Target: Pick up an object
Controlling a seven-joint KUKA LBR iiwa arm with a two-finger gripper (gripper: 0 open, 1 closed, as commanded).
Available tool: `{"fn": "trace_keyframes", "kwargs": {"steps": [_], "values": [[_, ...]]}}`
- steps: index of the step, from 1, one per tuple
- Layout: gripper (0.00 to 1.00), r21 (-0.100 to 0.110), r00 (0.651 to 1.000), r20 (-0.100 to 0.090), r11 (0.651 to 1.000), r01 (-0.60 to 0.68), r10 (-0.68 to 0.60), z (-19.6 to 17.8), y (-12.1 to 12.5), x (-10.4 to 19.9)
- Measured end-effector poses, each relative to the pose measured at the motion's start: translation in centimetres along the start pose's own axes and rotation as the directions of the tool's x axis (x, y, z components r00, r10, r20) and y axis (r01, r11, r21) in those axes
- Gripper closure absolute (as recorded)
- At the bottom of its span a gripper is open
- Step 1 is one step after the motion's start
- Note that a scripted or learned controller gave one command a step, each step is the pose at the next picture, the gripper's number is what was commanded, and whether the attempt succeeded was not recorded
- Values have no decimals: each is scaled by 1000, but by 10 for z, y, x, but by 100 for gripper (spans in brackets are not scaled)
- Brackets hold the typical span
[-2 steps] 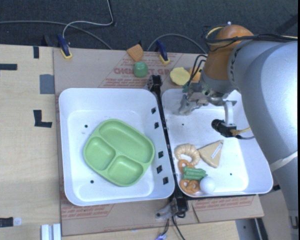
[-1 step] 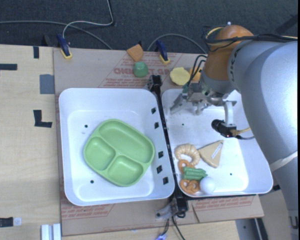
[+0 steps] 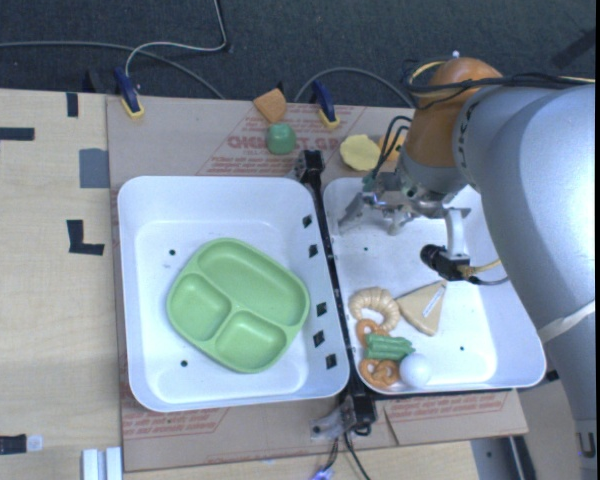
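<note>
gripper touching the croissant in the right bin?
Apart. The camera view shows bare white bin floor between the gripper and the croissant, which lies lower in the right bin.

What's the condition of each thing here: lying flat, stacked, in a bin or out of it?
Green plate: flat, right way up, left bin.
Croissant: right bin, touching pretzel.
Cheese wedge: lying flat, right bin.
Green toy: lying on pretzel.
White ball: against bin's front wall.
Tool: low over right bin's rear.

Two bins sat side by side on the desk. A divided plate lay in the left bin; several small items clustered at the right bin's near end.
</note>
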State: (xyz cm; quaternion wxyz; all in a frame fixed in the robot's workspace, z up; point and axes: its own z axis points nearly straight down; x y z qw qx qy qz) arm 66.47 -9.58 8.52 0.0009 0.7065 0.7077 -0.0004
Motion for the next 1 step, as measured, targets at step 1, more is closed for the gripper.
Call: {"fn": "trace_keyframes", "kwargs": {"steps": [1], "values": [[0,1,1000,0,1000,-1,1,0,4,2]]}}
